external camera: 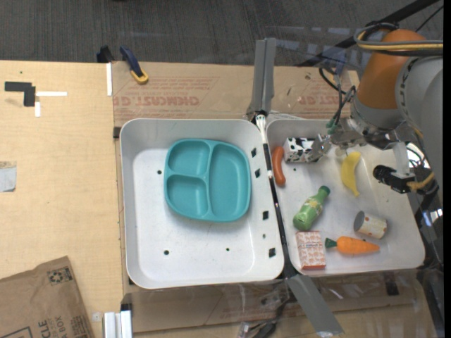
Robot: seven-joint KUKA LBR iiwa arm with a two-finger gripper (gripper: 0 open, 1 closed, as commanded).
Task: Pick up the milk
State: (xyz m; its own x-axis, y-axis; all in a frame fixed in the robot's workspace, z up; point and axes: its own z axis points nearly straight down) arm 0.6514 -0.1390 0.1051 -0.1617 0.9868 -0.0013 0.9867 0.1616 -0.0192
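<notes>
The milk point(298, 149) is a small white carton with black cow patches. It lies on its side near the back left corner of the right bin point(416, 255). My gripper point(326, 143) is low in the same bin, right at the carton's right end, and looks to be touching it. The grey arm with its orange band point(391, 69) comes down from the upper right and hides the bin's back right corner.
The right bin also holds a red sausage point(279, 166), a green bottle point(311, 208), a banana point(350, 172), a small can point(371, 224), a carrot point(356, 245) and a pink box point(311, 250). A teal divided plate point(208, 179) sits in the left bin point(141, 259).
</notes>
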